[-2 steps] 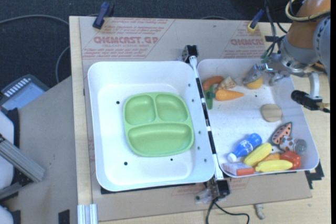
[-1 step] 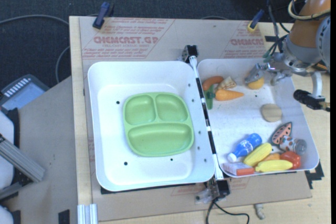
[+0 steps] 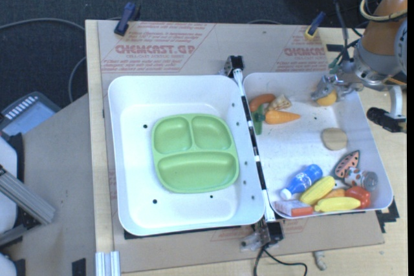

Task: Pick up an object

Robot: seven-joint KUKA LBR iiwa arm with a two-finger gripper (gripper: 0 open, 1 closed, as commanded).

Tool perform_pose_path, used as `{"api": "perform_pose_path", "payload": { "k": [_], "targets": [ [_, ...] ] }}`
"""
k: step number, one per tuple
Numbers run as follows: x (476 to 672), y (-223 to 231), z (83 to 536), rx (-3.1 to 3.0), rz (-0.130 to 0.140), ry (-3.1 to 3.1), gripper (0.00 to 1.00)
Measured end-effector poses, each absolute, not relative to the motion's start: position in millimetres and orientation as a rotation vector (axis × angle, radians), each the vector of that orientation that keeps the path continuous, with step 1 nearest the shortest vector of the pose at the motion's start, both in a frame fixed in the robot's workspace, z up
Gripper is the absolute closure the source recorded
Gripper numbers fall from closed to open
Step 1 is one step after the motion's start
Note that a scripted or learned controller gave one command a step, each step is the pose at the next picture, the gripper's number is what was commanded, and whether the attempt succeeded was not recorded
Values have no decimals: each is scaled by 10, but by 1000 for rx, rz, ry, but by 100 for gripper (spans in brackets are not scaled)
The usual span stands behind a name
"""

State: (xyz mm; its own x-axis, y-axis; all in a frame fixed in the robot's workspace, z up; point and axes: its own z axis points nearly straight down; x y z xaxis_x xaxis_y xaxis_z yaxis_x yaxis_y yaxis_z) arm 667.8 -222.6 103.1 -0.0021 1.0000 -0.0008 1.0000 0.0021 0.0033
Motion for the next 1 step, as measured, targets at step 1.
{"api": "perform_pose_path", "payload": {
  "k": [1],
  "targets": [
    [6669,-1650,1139,2221,1,2224,100]
  ]
}}
